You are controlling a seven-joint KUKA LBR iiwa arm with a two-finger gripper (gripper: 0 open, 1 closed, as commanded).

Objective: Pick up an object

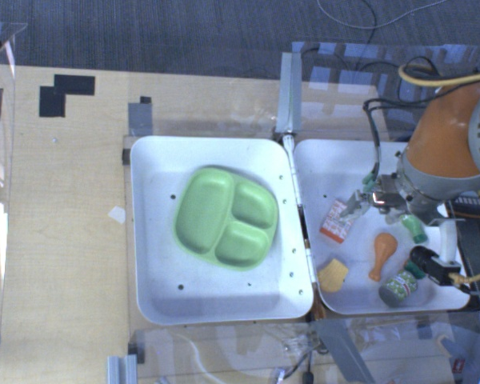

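My gripper [357, 206] hangs low over the right bin [344, 157], reaching in from the right, and its fingers look open with nothing between them. Just left of the fingertips and below them, a small red and white packet [335, 219] lies on the bin floor. An orange club-shaped object [382, 254] lies to the lower right of the gripper. A yellow block [333, 274] sits near the bin's front edge. A dark green bottle [400, 286] lies at the front right, and a small green item [415, 230] shows beside the wrist.
The left bin [156, 294] holds a light green divided plate [226, 217] in its middle. A raised divider [298, 214] separates the two bins. The arm's orange and grey body [448, 146] covers the right bin's far right side, with cables and a black part [432, 264] near the bottle.
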